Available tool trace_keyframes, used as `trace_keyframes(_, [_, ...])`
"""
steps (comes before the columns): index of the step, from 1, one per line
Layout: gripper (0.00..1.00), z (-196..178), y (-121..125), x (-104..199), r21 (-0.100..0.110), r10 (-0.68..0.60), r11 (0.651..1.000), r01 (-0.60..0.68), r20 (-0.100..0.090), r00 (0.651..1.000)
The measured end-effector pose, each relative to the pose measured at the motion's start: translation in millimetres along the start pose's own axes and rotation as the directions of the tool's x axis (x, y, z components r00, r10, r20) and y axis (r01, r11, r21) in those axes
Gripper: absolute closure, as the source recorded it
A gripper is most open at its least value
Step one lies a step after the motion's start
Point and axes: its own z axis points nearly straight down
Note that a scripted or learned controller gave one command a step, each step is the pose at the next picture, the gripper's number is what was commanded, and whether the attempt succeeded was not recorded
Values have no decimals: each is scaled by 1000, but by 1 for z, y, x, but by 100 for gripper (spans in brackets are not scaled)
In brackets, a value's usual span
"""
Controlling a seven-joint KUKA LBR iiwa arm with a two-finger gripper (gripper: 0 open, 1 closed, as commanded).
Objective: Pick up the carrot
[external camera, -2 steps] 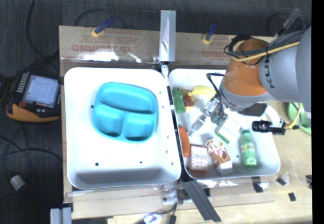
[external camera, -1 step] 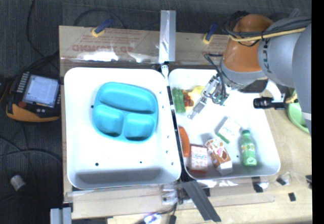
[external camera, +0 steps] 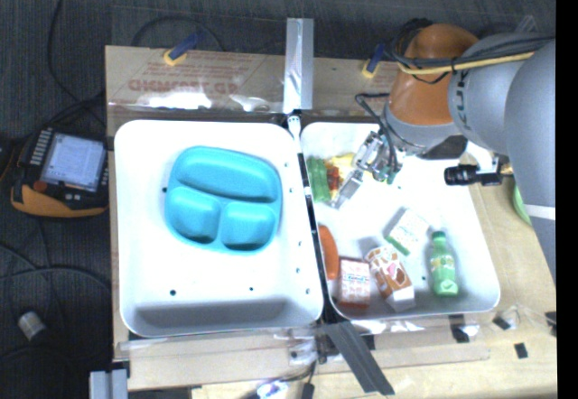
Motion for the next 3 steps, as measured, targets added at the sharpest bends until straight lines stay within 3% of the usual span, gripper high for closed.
trace_keyframes(1, [100,-11,2,-4,-9,0,1000,1,23,1000])
trace_keyframes(2, [100,-89,24,91,-5,-220,976,220,-4,976])
trace_keyframes(3, [100,-85,-7,58,-5,-146,989,146,-3,989])
